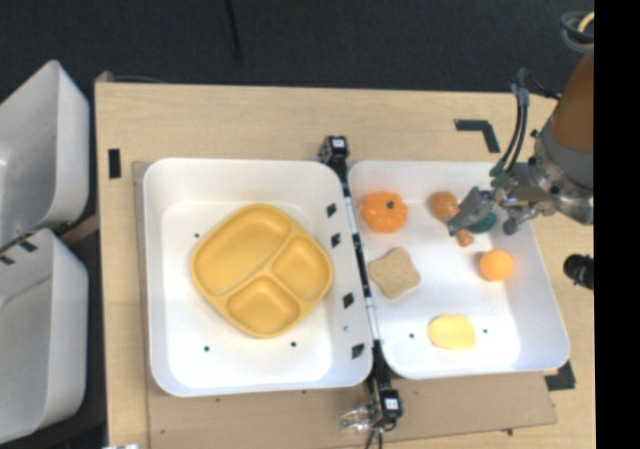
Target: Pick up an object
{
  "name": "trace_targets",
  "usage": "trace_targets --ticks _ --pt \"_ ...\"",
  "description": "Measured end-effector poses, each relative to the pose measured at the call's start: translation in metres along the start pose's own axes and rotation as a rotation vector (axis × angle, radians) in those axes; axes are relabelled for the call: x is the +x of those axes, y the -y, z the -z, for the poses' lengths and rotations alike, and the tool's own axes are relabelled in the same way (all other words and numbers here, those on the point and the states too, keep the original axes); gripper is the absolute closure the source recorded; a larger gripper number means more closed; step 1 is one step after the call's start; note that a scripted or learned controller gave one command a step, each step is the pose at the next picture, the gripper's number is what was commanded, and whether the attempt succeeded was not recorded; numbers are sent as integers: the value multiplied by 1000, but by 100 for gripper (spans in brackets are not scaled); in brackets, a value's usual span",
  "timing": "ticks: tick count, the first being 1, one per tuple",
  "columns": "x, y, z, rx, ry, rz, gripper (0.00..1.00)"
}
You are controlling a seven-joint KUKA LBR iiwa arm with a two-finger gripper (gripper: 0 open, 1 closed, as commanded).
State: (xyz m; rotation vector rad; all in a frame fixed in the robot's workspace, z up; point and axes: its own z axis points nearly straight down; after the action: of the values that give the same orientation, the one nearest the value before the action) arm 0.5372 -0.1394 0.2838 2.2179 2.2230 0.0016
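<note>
Near the right bin's [555, 337] far edge, the pincer [480, 220] hangs, its state unclear, beside a brown object [443, 204].

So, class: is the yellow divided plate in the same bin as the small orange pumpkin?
No. The yellow divided plate lies in the left bin, while the small orange pumpkin sits in the right bin.

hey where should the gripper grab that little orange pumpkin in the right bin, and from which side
Probably straight from above, fingers closing across the round body of the pumpkin, either side of its green stem. It sits upright with free floor all around; the divider lies left, the bread slice below.
</note>
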Motion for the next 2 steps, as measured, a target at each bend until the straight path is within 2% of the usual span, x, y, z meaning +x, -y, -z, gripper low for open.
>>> trace_targets --ticks 2 --pt "0 6 -86 5 2 -5 0"
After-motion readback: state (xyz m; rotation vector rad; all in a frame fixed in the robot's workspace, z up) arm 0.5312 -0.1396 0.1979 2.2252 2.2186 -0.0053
